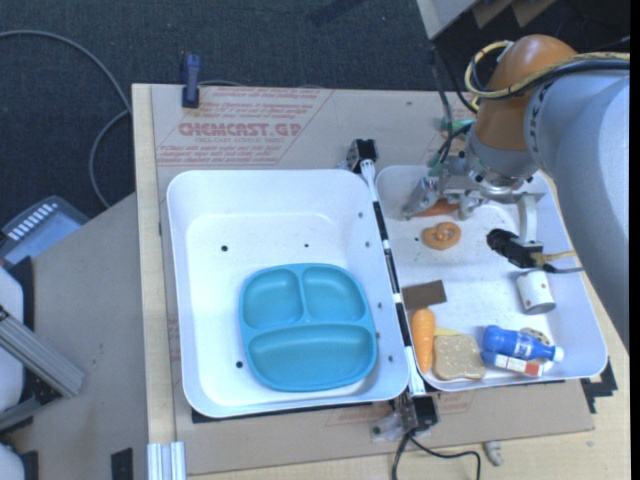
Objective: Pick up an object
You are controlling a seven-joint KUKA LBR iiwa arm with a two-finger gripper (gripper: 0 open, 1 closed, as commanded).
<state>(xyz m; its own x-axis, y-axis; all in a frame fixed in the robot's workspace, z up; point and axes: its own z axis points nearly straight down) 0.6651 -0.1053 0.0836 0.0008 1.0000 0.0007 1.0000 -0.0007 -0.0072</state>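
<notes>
The gripper [440,196] is low at the back edge of the right bin [575,313], touching an orange thing [437,209]; I cannot tell if it holds it. The thing looks small, light and maybe soft. A gentle pinch across its middle looks best.

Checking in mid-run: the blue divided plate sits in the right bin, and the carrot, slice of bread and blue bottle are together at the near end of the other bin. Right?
Not quite. The camera view shows the blue divided plate in the left bin, not the right. The carrot, slice of bread and blue bottle do lie together at the near end of the other bin, the right bin.
</notes>
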